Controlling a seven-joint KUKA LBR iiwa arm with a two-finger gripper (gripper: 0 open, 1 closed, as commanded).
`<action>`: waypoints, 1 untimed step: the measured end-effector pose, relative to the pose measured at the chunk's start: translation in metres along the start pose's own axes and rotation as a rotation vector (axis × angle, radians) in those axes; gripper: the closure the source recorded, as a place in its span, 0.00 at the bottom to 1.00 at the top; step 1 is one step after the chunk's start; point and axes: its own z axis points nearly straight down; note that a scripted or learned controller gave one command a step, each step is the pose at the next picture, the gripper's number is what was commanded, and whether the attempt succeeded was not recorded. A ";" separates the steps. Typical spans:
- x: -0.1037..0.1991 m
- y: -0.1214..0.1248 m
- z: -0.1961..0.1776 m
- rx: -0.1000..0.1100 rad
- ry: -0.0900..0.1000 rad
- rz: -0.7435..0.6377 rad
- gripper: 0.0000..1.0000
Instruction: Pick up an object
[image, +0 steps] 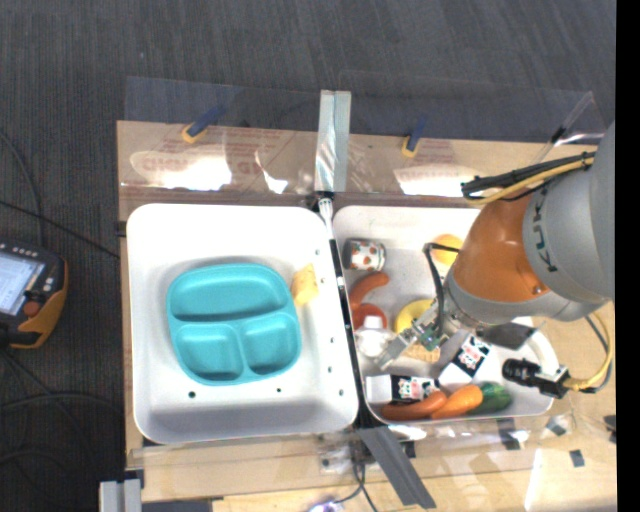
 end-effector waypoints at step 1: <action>-0.012 0.015 0.001 0.002 0.003 -0.067 0.00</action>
